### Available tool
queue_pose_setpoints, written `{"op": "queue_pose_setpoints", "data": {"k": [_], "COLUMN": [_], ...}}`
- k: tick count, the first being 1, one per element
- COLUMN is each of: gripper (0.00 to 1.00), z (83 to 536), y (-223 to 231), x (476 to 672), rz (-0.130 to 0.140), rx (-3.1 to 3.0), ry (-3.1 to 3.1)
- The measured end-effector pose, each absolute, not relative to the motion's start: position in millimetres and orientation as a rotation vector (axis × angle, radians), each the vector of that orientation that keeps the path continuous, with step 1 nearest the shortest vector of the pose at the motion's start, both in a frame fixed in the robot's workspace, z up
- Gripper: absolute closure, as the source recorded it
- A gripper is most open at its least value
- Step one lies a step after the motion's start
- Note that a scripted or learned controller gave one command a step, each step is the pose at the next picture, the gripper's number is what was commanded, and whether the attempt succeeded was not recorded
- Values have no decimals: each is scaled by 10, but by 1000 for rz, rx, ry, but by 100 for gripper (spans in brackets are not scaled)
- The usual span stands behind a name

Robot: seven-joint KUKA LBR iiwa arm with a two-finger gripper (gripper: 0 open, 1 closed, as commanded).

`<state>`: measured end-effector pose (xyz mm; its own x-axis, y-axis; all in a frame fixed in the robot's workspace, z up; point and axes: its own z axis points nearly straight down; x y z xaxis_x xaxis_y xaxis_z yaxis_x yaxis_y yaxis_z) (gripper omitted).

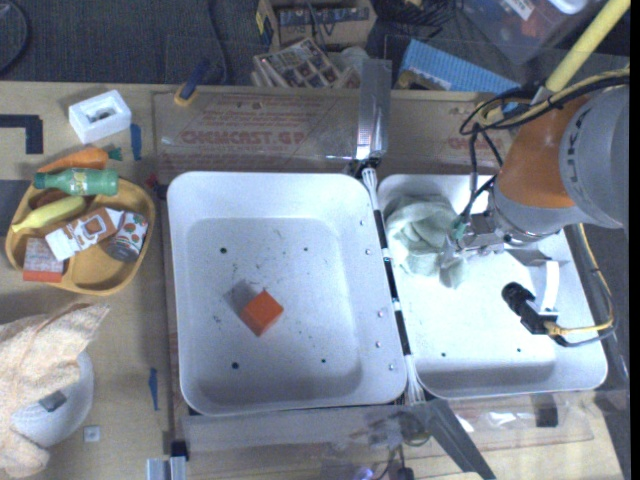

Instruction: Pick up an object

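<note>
An orange block point(263, 311) lies in the left bin point(200, 218), a little left of its middle. A crumpled pale green cloth point(417, 230) sits in the upper left part of the right bin point(500, 368). My gripper point(455, 260) hangs low over the right bin, at the cloth's lower right edge and touching or nearly touching it. The grey arm with its orange band point(535, 173) reaches in from the right above it. The cloth and the gripper body hide how the gripper stands.
A yellow bowl point(100, 273) with toy food stands left of the bins, with a tan cloth point(45, 353) below it. A small white box point(100, 116) lies at the back left. A metal ridge point(390, 288) separates the two bins.
</note>
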<state>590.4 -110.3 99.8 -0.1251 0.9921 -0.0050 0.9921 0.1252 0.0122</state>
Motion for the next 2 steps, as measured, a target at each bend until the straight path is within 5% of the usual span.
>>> {"op": "queue_pose_setpoints", "data": {"k": [1, 2], "gripper": [100, 0], "z": [892, 882], "y": [-1338, -1351], "x": [5834, 5828], "rz": [8, 4], "rx": [1906, 1907], "ry": [2491, 2489]}}
